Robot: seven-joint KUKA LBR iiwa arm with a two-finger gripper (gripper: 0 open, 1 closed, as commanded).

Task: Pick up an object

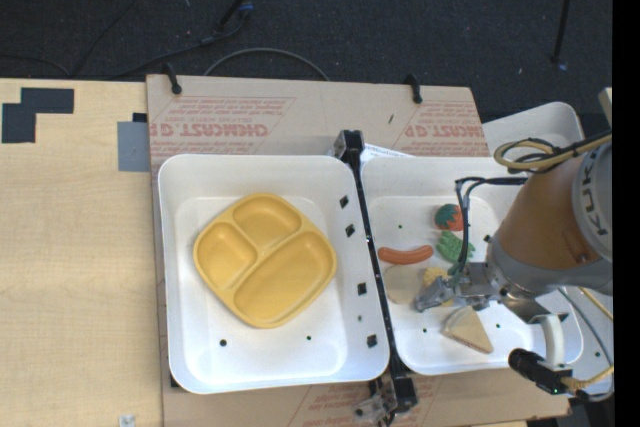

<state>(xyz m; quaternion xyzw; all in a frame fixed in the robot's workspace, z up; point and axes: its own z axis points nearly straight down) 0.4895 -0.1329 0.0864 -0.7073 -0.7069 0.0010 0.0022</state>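
Grey metal fingers of the gripper (432, 296) hang low in the right bin (420, 185), spread slightly apart with nothing visible between them, their tips over the bin's smooth white floor. Just right of them lies a tan wedge (470, 331) with flat faces and a sharp corner. Above the fingertips rests a glossy orange-red sausage (405, 255), long and rounded, and beyond it a knobbly green piece (452, 244) and a small orange-and-green piece (448, 215) near the arm's cables. Bare floor lies left of the gripper, up to the black divider (362, 255). Past it, the left bin (175, 275) holds a yellow plastic divided plate (264, 259) with rounded corners, sitting well inside the rim.
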